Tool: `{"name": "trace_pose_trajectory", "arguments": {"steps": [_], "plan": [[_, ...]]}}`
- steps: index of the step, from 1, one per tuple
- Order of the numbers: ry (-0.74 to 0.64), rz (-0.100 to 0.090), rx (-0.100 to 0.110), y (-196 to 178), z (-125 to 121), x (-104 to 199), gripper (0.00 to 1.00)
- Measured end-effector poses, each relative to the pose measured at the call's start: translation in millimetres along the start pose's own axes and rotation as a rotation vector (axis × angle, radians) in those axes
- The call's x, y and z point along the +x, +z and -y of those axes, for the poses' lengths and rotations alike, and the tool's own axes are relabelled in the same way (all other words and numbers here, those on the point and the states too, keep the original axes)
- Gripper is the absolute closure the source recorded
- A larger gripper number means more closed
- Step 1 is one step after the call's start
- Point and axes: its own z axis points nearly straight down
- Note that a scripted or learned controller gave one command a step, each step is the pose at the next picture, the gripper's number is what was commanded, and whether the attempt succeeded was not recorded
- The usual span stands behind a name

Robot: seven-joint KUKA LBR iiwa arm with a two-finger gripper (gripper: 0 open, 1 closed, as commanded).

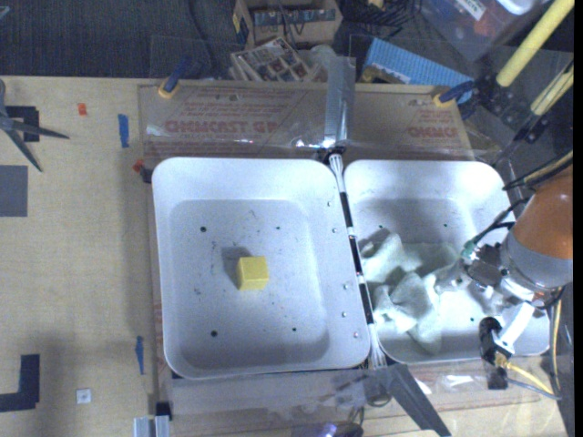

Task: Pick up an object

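yellow block point(253, 272) sits in left bin point(182, 198); tool point(475, 271) over right bin point(419, 167), cannot tell its grip.

The grey arm point(544, 237) leans in from the right, hand point(472, 271) pointing down-left.

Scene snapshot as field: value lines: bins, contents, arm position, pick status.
left bin: one yellow block, near the middle, lying alone
right bin: cluster of pale whitish items, middle to front; count unclear
arm: in from the right, over the right bin's right side
pick status: yellow block untouched, far from the arm; pale items close to the arm, contact unclear
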Motion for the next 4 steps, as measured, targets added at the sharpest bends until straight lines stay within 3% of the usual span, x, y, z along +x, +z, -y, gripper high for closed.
{"name": "trace_pose_trajectory", "arguments": {"steps": [1, 2, 3, 4], "plan": [[-0.531, -0.001, -0.004, -1, 23, 39, 0.0], [-0.528, -0.001, -0.008, -11, 22, 39, 1.0], [-1.042, 0.004, -0.008, -3, 30, 56, 1.0], [-1.463, 0.006, -0.011, -3, 28, 56, 1.0]]}}
